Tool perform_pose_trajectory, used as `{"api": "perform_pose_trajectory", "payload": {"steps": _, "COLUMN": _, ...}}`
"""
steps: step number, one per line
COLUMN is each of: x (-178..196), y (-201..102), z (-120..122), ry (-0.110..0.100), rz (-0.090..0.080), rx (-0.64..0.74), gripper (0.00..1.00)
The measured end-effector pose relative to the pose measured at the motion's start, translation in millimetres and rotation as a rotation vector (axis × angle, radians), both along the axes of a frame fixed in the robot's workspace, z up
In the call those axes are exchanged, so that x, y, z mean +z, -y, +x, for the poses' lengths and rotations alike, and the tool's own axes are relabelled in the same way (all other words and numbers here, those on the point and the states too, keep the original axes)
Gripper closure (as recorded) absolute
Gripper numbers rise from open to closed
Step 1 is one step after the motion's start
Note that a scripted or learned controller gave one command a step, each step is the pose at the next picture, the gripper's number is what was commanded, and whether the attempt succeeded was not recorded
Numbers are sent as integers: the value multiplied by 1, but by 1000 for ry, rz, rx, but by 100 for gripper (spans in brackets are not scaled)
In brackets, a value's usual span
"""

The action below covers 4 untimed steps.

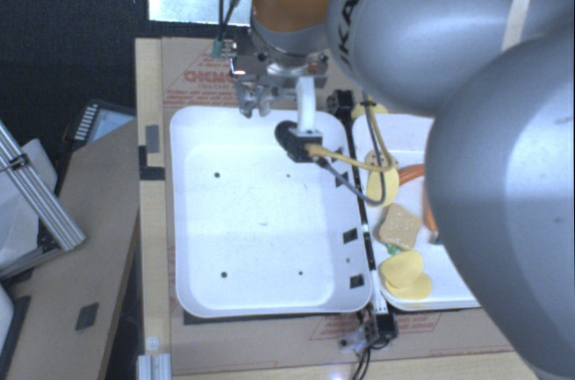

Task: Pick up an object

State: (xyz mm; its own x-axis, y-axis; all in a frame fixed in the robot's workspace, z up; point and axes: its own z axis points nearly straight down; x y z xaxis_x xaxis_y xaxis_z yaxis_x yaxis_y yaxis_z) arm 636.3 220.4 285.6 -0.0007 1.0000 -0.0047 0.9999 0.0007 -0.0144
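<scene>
My gripper [254, 105] hangs over the far rim of the left bin [193, 216], near its back middle. Its two fingers stand slightly apart, open, with nothing between them. The objects lie in the right bin [409, 128], partly hidden by the grey arm: a yellow lumpy piece [406, 276] at the front, a tan square block [400, 226] behind it, a yellow ring-like piece [384, 179] by the dividing rim, an orange piece [411, 173] and a small yellow thing [371, 110] at the back.
The left bin's white floor shows a few small dark dots. Cardboard [193, 82] lies under both bins. A metal rail [36, 198] slants at the far left. The big arm covers most of the right bin.
</scene>
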Motion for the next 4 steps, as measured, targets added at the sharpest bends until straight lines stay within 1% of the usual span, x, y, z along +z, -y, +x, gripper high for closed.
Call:
{"api": "perform_pose_trajectory", "payload": {"steps": 1, "x": -49, "y": -14, "z": 33, "ry": 14, "rz": 5, "rx": 3, "gripper": 100}}
{"api": "perform_pose_trajectory", "payload": {"steps": 2, "x": 11, "y": -14, "z": 33, "ry": 20, "rz": 7, "rx": 3, "gripper": 100}}
{"api": "perform_pose_trajectory", "payload": {"steps": 3, "x": 261, "y": -14, "z": 31, "ry": 34, "rz": 11, "rx": 5, "gripper": 100}}
{"api": "perform_pose_trajectory", "payload": {"steps": 4, "x": 97, "y": -2, "z": 31, "ry": 1, "rz": 0, "rx": -1, "gripper": 100}}
